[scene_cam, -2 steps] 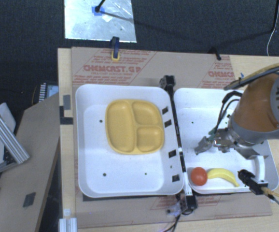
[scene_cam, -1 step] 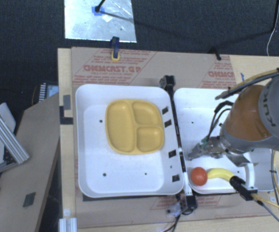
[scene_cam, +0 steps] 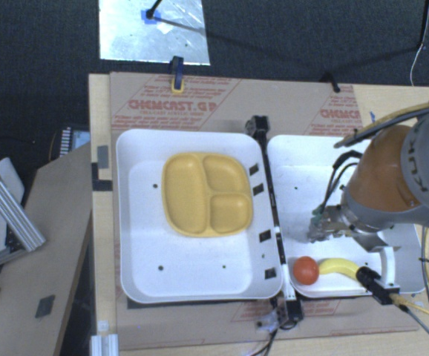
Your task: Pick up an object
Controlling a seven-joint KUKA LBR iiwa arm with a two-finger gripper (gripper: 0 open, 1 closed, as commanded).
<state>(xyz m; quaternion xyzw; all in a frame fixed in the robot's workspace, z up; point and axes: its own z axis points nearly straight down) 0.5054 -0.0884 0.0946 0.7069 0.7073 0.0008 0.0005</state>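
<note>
Camera view, looking down at a slant. Two white bins side by side on the bench: left bin w/ a yellow divided plate at centre; right bin w/ a small red-orange fruit, prob. a tomato, touching a banana, both at approx. 6 o'clock against the near wall. Likely pick targets, tucked into the near edge, so awkward for a straight-down grab.

Arm in from 3 o'clock, orange band above wrist, bent down over right bin. Gripper low near bin centre, at approx. 12 o'clock from the fruit, apart from both. Jaws: can't tell how far open; nothing seen held.
</note>
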